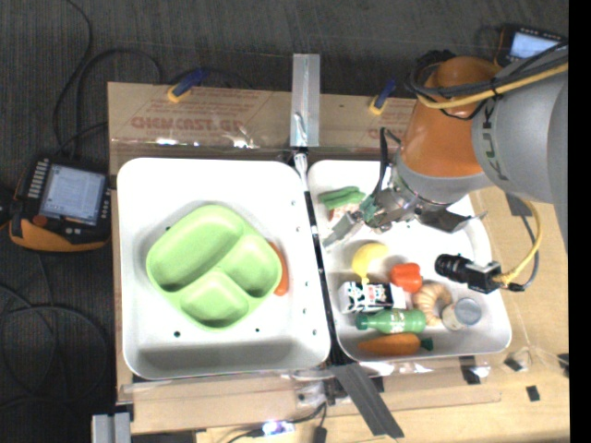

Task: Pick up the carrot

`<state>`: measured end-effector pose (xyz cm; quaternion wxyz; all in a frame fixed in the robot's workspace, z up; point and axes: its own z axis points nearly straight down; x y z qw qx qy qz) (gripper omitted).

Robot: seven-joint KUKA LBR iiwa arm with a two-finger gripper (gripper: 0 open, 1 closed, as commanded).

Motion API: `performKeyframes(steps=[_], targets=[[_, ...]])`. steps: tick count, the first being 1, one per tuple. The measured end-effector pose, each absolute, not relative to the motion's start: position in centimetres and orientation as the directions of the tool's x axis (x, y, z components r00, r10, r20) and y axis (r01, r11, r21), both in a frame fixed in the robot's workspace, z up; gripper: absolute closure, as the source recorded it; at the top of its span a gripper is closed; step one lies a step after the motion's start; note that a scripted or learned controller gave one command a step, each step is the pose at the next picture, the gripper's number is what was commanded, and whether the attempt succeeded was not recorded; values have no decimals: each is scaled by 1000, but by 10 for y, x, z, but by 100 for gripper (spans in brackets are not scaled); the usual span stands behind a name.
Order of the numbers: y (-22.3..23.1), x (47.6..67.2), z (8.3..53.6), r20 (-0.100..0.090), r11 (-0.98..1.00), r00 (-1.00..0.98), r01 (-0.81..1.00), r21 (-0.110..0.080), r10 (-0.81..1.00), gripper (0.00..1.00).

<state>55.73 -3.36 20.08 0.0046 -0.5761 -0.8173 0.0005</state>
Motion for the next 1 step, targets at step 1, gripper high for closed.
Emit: performKeyframes(steps=[1], targets=[[-32,557,208,10,338,-338,941,-8,941,100]])
